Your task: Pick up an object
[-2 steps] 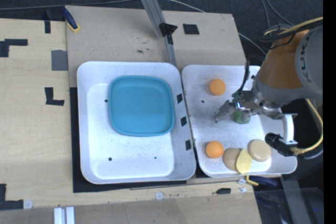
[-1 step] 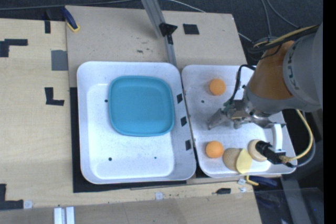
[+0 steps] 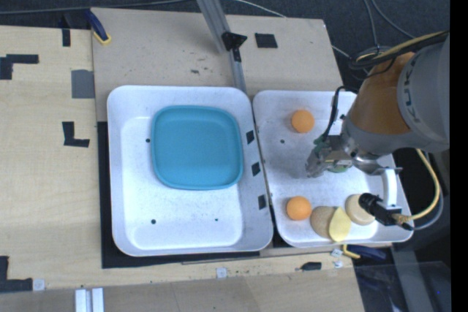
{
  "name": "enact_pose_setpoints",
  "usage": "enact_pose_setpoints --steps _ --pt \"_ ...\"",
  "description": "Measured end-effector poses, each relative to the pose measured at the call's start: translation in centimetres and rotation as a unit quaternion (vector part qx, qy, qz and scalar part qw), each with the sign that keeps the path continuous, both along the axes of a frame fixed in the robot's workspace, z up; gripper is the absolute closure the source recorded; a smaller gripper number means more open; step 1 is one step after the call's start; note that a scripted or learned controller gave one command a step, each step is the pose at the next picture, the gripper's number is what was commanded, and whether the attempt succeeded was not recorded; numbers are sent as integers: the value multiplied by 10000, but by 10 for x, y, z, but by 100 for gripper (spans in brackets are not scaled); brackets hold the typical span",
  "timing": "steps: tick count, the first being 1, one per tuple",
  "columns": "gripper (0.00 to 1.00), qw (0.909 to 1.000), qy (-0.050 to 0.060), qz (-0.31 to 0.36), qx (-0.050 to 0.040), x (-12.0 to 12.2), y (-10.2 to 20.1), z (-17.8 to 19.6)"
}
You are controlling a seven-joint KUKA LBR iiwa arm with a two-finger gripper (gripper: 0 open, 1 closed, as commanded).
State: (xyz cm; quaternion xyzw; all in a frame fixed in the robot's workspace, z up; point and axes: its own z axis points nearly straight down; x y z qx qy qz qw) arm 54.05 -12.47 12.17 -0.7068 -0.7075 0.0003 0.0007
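Saw the tool (image 3: pixel 322 161) low over the middle of the right bin (image 3: pixel 281 157), at the end of the grey arm (image 3: pixel 387 102) reaching in from the right. Could not tell if open or closed, with the wrist in the way. Saw no thing held in it.

Spotted a small green thing (image 3: pixel 338 166) just beside the tool, on its right, partly hidden. Could not tell if touching it or not.

Found the far orange ball (image 3: pixel 302 120) near the tool, a little to the left and toward the far side of the bin, with bare white floor all around it. Found the near orange ball (image 3: pixel 297 208) about as close, to the left and toward the near side. Saw that one just beside a brown lump (image 3: pixel 320 219), with a yellow piece (image 3: pixel 340 226) and a pale round thing (image 3: pixel 358 207) crowded along the near wall to the right.

Judged the far orange ball the easiest pick: round, so no long side to line up with, and alone. Judged a short move left and far enough to get over it. Thought the near ball harder, with the brown lump so close.

Saw a blue plate (image 3: pixel 196 147) in the left bin (image 3: pixel 131 179), well apart from the tool.
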Motion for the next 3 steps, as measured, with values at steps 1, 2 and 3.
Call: enact_pose_setpoints --steps 1,2,3 --pt "100 10000 -23 -3 -6 9 -4 47" --pt "100 10000 -26 2 -4 10 6 101" --pt "100 10000 -14 -4 -4 11 6 127"
